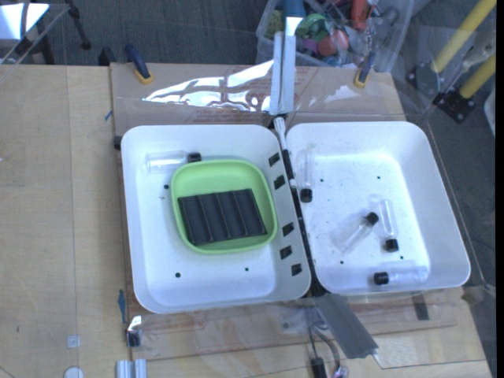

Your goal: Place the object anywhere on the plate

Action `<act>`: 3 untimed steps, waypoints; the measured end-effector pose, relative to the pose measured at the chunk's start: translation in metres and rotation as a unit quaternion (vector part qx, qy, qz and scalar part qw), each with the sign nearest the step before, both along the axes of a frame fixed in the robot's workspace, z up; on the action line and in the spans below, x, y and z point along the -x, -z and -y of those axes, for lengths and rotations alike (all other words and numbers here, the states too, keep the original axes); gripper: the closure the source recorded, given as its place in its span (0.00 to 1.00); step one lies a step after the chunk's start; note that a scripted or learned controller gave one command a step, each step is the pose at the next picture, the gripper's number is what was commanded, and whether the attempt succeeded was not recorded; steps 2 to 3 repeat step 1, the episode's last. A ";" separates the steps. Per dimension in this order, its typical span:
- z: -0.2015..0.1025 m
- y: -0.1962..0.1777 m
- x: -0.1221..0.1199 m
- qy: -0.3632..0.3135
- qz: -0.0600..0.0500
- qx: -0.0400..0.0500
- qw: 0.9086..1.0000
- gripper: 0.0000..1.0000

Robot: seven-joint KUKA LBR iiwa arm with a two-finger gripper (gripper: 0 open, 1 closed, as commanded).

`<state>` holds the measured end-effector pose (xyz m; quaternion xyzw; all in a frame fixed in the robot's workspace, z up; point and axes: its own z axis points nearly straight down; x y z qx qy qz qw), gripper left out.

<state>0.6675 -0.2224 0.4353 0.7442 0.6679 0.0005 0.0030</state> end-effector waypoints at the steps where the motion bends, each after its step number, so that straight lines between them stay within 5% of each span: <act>1: 0.000 0.000 0.000 0.000 0.000 0.000 1.000 0.00; 3: 0.000 0.000 0.000 0.000 0.000 0.000 1.000 0.00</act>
